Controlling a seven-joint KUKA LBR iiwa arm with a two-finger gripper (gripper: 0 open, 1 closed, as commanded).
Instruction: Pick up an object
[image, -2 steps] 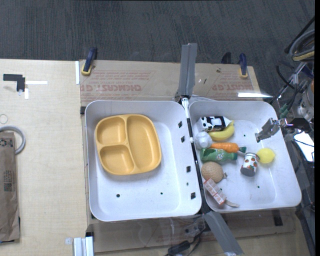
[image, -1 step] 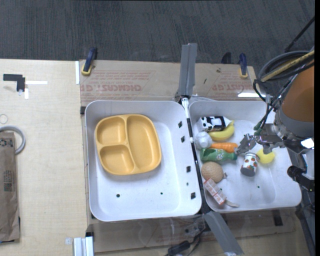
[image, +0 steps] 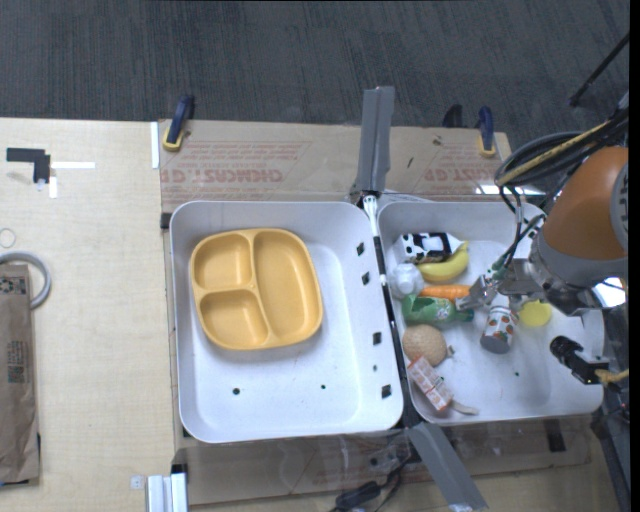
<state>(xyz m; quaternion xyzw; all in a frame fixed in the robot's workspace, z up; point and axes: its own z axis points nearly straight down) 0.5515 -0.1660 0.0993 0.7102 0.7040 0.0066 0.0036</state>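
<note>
The right bin (image: 520, 395) holds several small items. A black-and-white cow toy (image: 428, 245) and a banana (image: 448, 265) lie at its back left. Below them are a white ball (image: 405, 280), an orange carrot (image: 443, 292) on a green packet (image: 432, 312), a round brown fruit (image: 425, 345) and a pink wrapped item (image: 430, 385). A small grey can (image: 498, 330) and a yellow piece (image: 536, 313) sit mid-bin. My gripper (image: 492, 287) hangs low over the bin, just right of the carrot's tip and just above the grey can. Nothing shows held in it.
The left bin (image: 290, 400) carries a yellow three-compartment plate (image: 257, 288). A raised divider (image: 380, 290) separates the bins. The arm with its orange band (image: 590, 205) and cables covers the right bin's right side. Cardboard (image: 260, 165) lies behind the bins.
</note>
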